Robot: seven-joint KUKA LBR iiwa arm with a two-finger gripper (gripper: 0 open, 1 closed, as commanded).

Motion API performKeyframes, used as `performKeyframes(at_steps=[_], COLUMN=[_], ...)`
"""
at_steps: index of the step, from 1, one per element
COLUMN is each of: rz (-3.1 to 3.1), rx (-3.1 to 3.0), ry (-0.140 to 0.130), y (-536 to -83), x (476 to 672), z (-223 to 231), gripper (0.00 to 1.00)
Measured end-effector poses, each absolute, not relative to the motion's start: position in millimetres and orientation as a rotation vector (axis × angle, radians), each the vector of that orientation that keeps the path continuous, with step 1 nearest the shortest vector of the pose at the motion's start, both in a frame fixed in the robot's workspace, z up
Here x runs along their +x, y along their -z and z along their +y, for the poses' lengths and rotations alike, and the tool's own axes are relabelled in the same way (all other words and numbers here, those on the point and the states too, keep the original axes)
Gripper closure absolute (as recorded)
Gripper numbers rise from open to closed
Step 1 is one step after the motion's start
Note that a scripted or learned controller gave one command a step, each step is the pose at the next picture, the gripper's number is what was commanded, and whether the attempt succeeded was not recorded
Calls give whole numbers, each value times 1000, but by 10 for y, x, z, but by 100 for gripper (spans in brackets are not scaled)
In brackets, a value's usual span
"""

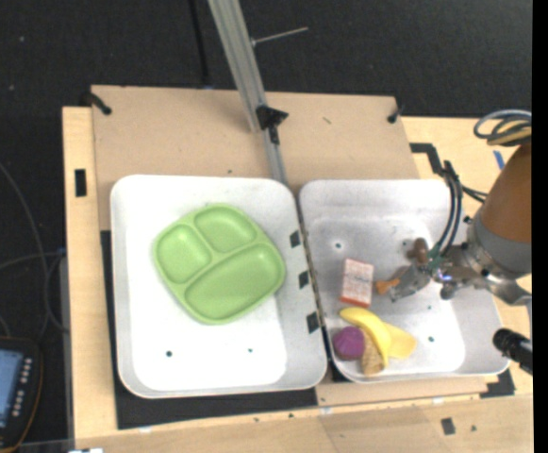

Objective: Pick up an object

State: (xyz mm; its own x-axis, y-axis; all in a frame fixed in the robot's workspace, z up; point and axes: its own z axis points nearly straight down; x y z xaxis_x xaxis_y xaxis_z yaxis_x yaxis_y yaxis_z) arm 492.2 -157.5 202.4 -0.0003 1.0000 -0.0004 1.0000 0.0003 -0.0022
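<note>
The gripper point(407, 279) is seen low inside the right bin point(377, 201), nothing visibly held and its finger state not discernible, so the approach step is judged in hand — a descent onto the small box point(357, 278) just left, or the banana point(379, 333) nearer, is called for.

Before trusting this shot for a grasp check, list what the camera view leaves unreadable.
- Gripper: small and blurred, so its finger state cannot be told.
- Arm: cut off by the right edge.
- Small box: label too small to read.
- Purple object: partly covered by the banana.
</note>
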Motion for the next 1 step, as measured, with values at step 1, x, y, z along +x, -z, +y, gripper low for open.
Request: performKeyframes(at_steps=[1], rz=[-2219], rx=[-2220], ry=[-4], y=[-1417], x=[4979], z=[-1611], gripper=[0])
